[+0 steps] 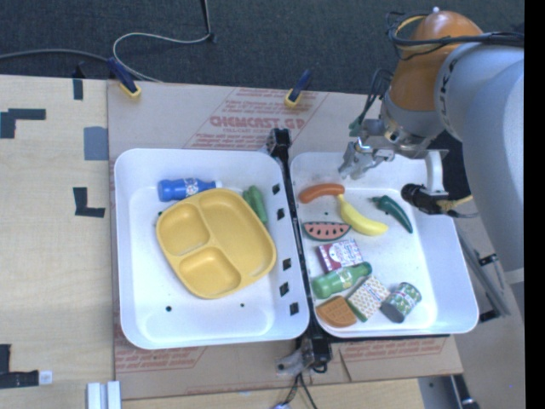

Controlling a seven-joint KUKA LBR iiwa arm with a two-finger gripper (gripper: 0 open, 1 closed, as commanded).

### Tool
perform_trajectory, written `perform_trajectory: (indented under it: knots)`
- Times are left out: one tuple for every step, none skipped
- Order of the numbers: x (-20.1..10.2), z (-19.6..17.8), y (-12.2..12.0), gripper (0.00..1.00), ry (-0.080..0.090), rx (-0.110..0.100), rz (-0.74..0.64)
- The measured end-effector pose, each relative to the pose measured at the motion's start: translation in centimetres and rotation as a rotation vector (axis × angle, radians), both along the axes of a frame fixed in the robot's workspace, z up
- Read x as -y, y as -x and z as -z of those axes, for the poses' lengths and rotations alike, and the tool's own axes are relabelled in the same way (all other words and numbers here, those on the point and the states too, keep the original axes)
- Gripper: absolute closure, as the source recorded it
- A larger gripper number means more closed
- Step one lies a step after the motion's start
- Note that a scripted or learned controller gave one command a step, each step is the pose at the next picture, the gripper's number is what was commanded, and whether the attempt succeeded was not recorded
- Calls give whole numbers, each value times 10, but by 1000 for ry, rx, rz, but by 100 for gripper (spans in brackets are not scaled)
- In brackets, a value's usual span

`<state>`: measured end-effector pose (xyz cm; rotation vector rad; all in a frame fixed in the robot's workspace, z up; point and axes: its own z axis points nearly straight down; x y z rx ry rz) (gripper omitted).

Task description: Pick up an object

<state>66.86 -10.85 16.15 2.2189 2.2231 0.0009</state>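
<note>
No object is lifted yet. The nearest candidates, a toy hot dog (320, 192) and a banana (361, 217), lie in the right bin (443, 271) just below the pincer (356, 165), which hangs over the bin's far edge; whether it stands wide or narrow I cannot tell. Descent, grasp and lift remain.

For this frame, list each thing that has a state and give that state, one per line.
gripper: above the right bin's far edge, nothing visibly held
yellow tray: flat in left bin, compartments bare
blue bottle: on its side
green bottle: on its side
can: tipped over
banana: lying flat, untouched
</note>
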Motion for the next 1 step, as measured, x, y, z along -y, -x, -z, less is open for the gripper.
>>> perform_trajectory:
  knots:
    - [0,1,0,0,0,-1,0]
